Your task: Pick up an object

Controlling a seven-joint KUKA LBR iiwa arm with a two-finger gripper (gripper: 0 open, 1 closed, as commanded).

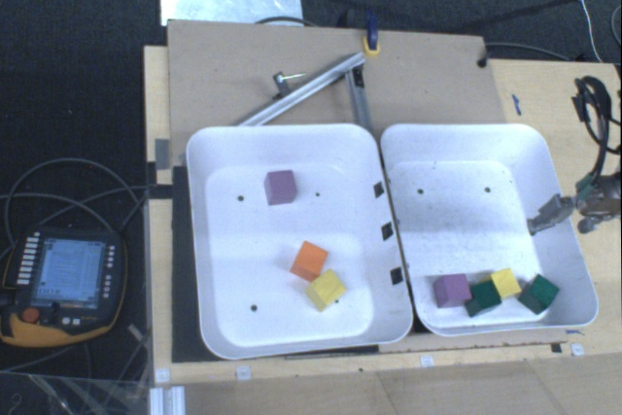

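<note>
Camera view: gripper [546, 214] at the right bin's [466, 146] three-o'clock rim, finger state indeterminate, nothing seen between them; purple [452, 289], two green and yellow cubes [504, 282] lie at five o'clock, so picking remains undone.

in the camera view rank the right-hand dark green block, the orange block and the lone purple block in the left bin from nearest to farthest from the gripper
From the gripper:
1. Right-hand dark green block, right bin, front right corner.
2. Orange block, left bin, toward the front.
3. Lone purple block, left bin, farther back.

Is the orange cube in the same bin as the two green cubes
No, the orange cube lies in the left white bin; both green cubes lie in the right.
</note>
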